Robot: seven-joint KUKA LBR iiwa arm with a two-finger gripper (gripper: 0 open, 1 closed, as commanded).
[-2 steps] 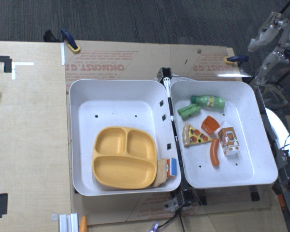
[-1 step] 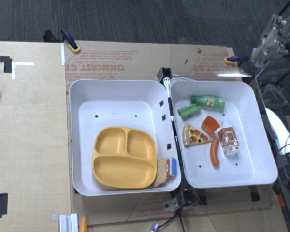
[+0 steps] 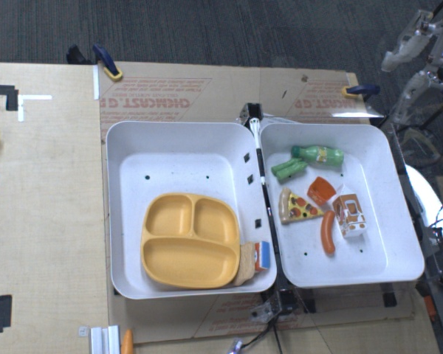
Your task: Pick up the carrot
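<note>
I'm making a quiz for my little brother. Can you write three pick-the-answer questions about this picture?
1. Where is the pizza slice?
A. On the plate
B. In the right bin
C. On the bench outside the bins

2. What colour is the plate?
A. Blue
B. Red
C. Yellow

3. How is the green bottle placed?
A. Lying on its side
B. Standing upright
C. Balanced on the plate

Answers:
1 B: the pizza slice lies on the floor of the right bin.
2 C: the plate in the left bin is yellow.
3 A: the green bottle lies flat on its side along the right bin's far side.
</note>
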